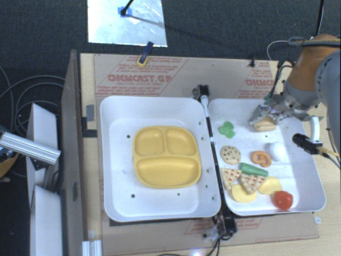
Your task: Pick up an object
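End effector sits at the right bin's upper edge, directly over a tan bread-like piece, long axis left-right. Can't tell finger state.

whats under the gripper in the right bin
A tan bread-like piece lies right beneath the gripper, on the right bin floor. Its upper edge is covered by the gripper, so contact is unclear.

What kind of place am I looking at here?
Probably a robot test bench or lab: a robot arm reaches over two white bins, toy food lies in one, and loose cables trail over the floor.
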Motion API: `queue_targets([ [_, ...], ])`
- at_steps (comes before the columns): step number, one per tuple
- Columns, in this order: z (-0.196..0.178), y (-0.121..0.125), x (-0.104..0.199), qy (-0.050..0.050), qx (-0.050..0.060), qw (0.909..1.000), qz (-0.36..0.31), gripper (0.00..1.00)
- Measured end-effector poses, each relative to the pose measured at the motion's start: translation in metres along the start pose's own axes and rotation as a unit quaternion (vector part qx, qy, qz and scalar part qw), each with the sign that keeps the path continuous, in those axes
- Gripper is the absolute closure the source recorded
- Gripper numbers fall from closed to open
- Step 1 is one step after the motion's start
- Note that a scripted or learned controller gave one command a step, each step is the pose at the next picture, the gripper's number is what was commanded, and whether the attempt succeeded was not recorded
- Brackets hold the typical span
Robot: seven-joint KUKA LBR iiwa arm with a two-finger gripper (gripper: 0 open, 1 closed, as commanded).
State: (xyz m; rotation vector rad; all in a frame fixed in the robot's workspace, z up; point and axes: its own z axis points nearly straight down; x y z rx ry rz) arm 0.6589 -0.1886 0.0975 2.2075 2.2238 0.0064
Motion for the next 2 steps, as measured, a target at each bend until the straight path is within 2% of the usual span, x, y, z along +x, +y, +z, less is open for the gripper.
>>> queue_targets([
  [1, -0.094, 0.005, 0.124, 0.004, -0.002, 1.0000, -0.004, 1.00],
  [2, -0.087, -0.038, 0.185, 0.003, 0.005, 1.0000, -0.001, 1.00],
])
